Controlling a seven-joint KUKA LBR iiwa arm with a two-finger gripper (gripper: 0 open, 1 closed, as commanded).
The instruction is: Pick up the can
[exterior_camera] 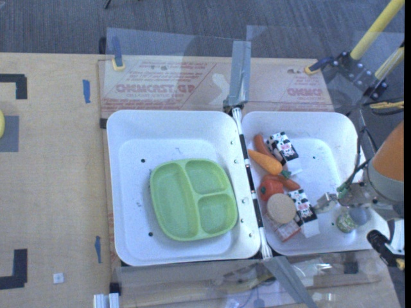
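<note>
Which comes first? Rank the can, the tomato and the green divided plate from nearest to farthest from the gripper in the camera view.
Gripper works the right bin's right side.
1. Can, just below it.
2. Tomato, the right bin's left part.
3. Green divided plate, left bin.

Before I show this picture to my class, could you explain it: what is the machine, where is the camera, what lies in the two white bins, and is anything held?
One camera, fixed above the bench, looks down at a slant. The grey robot arm with an orange band reaches in from the right. Its two-finger gripper hangs over the right shallow white bin. That bin holds orange toy carrots, a red tomato-like piece, a tan round disc and small black-and-white cartons. Just below the gripper sits a small round greyish thing, probably the can it should pick up. The left white bin holds a light green divided plate. Whether anything is held, I cannot tell.
</note>
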